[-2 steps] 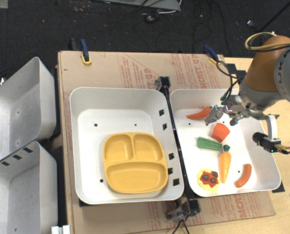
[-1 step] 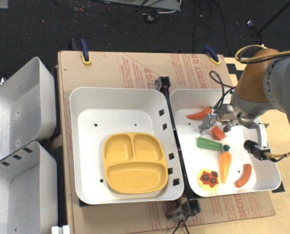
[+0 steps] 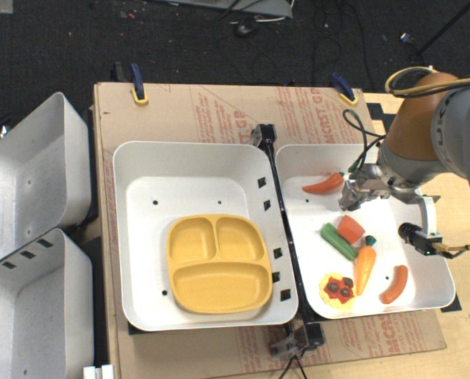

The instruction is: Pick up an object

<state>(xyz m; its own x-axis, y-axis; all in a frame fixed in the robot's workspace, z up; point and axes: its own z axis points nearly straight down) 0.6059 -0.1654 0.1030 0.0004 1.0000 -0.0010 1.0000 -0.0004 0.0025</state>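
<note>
The right bin (image 3: 313, 161) holds several toy foods: a red chili pepper (image 3: 323, 184) near the back, a green cucumber (image 3: 339, 242) with a red-orange block (image 3: 351, 229) beside it, an orange carrot (image 3: 364, 266), a red sausage (image 3: 394, 283) and a yellow flower-shaped piece (image 3: 338, 289) at the front. My gripper (image 3: 350, 200) hangs over the bin's right middle, just right of the chili and above the red-orange block. Nothing shows between its fingers.
The left bin (image 3: 132, 212) holds a yellow divided plate (image 3: 218, 263). A black divider (image 3: 280, 219) runs between the two bins. Grey tubs (image 3: 29, 172) stand off the bench to the left. Blue clamps (image 3: 138, 84) grip the bench's back edge.
</note>
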